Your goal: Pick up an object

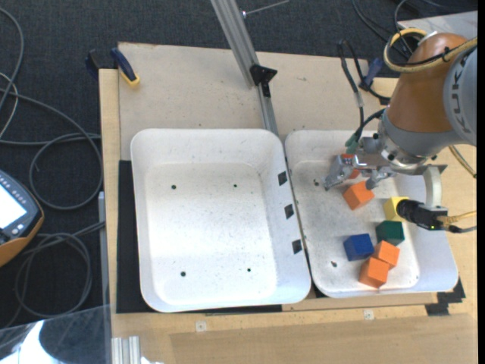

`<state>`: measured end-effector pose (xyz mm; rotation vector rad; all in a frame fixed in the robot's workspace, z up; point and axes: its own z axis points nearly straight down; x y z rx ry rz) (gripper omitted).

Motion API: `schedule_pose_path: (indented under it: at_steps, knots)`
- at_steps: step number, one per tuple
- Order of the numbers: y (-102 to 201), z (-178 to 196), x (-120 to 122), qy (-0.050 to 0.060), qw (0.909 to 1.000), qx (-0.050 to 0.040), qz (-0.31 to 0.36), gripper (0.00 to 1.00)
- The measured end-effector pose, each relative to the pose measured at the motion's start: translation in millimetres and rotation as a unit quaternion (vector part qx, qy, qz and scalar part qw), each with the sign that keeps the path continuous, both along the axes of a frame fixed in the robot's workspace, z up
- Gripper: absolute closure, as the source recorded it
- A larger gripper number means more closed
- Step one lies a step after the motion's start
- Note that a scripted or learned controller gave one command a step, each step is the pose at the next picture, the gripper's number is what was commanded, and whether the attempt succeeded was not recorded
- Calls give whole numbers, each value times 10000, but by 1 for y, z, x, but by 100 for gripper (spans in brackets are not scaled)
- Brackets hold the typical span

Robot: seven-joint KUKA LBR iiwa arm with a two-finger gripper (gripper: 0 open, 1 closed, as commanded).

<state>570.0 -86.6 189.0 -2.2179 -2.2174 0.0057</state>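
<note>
End effector (350, 174) low over right bin (314, 154), finger state impossible to tell.
Orange block (358, 196) just below the fingers, on the bin floor; yellow block (394, 206), green block (391, 230), blue block (358, 246) and two more orange blocks (379, 264) nearer the front. Left bin (151, 146) alongside on the counter (189, 82).

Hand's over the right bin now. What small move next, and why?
Probably lower the hand slightly toward the orange block just below-right of it. That block lies apart from the blue block and the cluster nearer the front, so it looks like the easiest pick.
</note>
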Motion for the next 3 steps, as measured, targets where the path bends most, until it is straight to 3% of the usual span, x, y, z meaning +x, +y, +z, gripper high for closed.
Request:
schedule_pose_path:
  at_steps: [1,2,3]
  knots:
    - [-2,-59,-10,12,10000,4,-4,0]
    - [-1,-44,-7,-40,10000,2,1,100]
    - [-4,20,-4,-74,10000,-11,8,100]
